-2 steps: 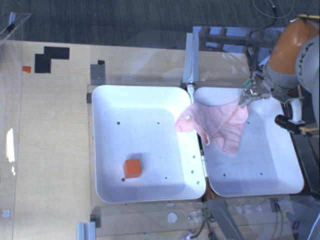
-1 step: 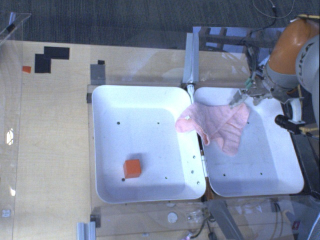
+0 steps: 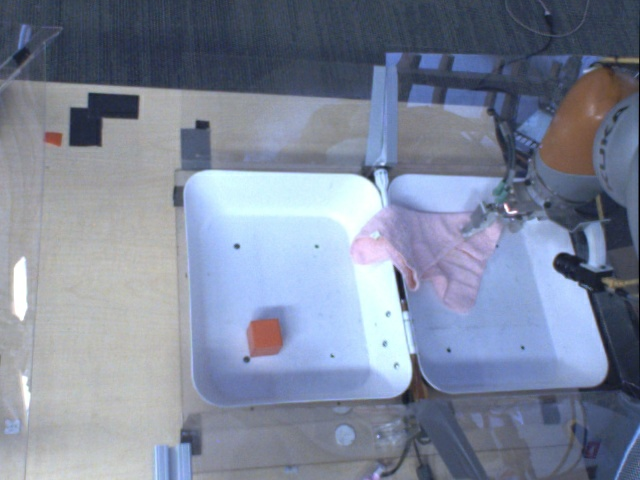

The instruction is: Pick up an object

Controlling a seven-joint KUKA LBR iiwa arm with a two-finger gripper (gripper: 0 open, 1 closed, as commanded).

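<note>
So the bench (image 3: 100,298) is light wood, with dark ribbed flooring behind it along the top, plus a few black blocks (image 3: 98,116) and a tiny orange square (image 3: 52,139) way off to the left of the left bin (image 3: 220,218). That bin has a small orange cube (image 3: 265,337) sitting in its lower-left part, well apart from everything else. Going right, a pink cloth (image 3: 430,253) is draped over the divider where the left bin meets the right bin (image 3: 540,348), with most of it spread inside the right bin's upper-left area. The tool (image 3: 497,211) is at the cloth's upper-right corner, and it looks clamped on that corner, with the fabric pulled up toward it. The grey arm with its orange band (image 3: 585,118) comes in from the right of that bin. No readable labels or writing that I can make out.
</note>
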